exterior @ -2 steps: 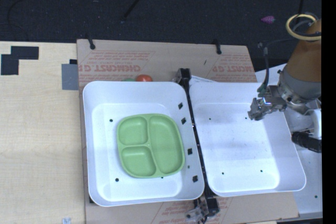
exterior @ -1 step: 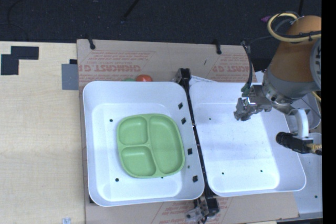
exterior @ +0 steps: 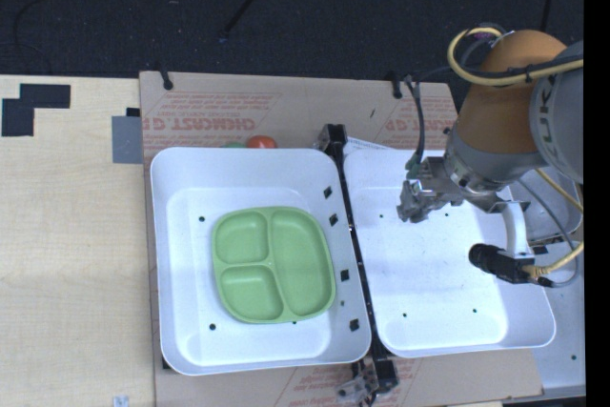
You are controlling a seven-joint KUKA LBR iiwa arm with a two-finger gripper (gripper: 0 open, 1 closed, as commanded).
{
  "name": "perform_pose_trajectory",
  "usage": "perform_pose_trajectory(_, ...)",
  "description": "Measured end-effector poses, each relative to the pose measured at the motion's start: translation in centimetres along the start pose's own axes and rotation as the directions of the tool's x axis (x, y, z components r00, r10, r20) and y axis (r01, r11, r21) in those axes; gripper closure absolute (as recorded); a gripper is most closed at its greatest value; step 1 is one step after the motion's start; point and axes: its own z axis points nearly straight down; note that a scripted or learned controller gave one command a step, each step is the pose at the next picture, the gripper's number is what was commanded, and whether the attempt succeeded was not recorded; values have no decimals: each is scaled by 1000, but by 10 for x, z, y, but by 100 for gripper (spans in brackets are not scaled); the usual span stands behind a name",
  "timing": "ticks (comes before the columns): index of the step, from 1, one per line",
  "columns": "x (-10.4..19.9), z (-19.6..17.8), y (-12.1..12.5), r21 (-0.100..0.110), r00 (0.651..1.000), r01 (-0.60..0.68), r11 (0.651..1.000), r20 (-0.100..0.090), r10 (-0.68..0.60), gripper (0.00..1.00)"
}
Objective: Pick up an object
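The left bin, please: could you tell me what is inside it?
Inside the left bin lies a green divided plate with three compartments, face up. Whatever is beneath the plate is covered.

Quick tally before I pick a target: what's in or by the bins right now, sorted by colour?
Green: 1, divided plate in the left bin
Red-orange: 1, small object just beyond the left bin's far rim, partly hidden
White: 2, the left bin and the right bin
Total: 4

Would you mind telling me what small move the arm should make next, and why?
Probably shift the pincer left across the divider toward the green plate. The plate lies in the left bin, while the pincer hangs over the right bin.
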Motion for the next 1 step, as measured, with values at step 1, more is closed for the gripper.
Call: perform_pose_trajectory(1,57,6,13,-1,1000,1,1000,0,-1,100)
